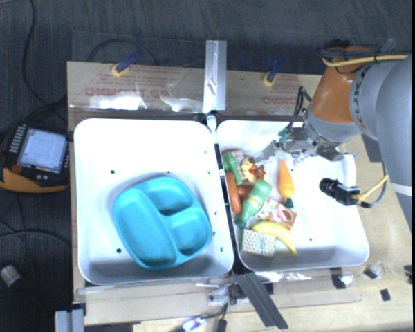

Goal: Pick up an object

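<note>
My gripper (280,146) hangs over the upper middle of the right bin (332,220), reaching in from the grey arm with its orange band (334,97). Just below it lies an orange carrot (285,178). To the gripper's left and lower left a pile of toy food lies along the bin's left side: a green bottle (254,200), a red sausage (233,194), a yellow banana (278,234), a small printed box (257,243) and a colourful snack packet (247,168). I see nothing held in the gripper.
A blue divided plate (162,220) lies in the left bin (97,158). A metal post (215,75) stands behind the rim between the bins. A black part with a yellow cable (337,189) hangs from the arm over the right bin.
</note>
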### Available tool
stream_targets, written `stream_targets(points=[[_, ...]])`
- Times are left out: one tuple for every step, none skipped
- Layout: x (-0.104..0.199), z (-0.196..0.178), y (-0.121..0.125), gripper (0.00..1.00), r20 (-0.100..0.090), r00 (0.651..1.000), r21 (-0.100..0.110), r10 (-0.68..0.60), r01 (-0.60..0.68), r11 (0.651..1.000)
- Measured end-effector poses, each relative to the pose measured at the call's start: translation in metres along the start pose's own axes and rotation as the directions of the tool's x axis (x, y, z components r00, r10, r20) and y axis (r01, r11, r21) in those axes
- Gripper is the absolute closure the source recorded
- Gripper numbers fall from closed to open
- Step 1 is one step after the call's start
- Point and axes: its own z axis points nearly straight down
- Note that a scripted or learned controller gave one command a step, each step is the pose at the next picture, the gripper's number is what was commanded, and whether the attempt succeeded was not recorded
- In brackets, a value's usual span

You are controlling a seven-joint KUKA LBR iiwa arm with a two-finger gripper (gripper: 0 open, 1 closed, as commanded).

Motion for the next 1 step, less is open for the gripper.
stream_targets(points=[[-0.0128, 0.0155, -0.035, 0.0, 0.009, 0.993, -0.03, -0.114, 0.114, 0.993]])
